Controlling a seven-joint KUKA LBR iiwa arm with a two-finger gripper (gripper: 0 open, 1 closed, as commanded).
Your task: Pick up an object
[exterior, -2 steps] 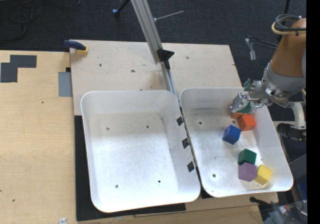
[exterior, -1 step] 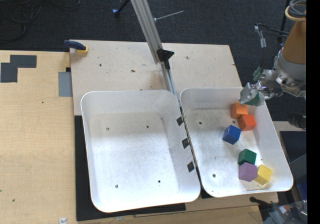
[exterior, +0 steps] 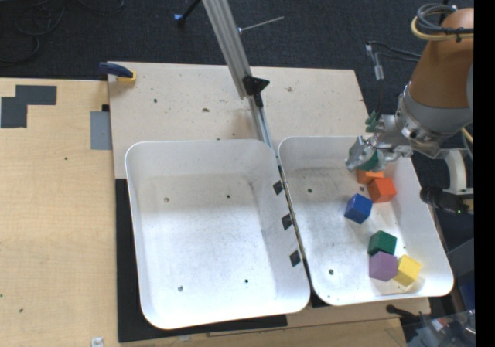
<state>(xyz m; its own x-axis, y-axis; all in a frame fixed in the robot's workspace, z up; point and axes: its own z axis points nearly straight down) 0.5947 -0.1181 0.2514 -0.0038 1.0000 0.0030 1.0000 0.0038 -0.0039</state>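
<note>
The gripper [exterior: 370,157], its opening impossible to judge here, hangs over the right bin [exterior: 325,183] just above an orange block [exterior: 380,187], with a blue block [exterior: 358,209] near it and green [exterior: 382,243], purple [exterior: 382,266] and yellow [exterior: 408,269] blocks clustered farther toward the bin's front corner.

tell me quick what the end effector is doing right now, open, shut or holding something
end effector: low in the right bin, right above the orange block; open or shut cannot be told, and no block is seen in its grip.
</note>
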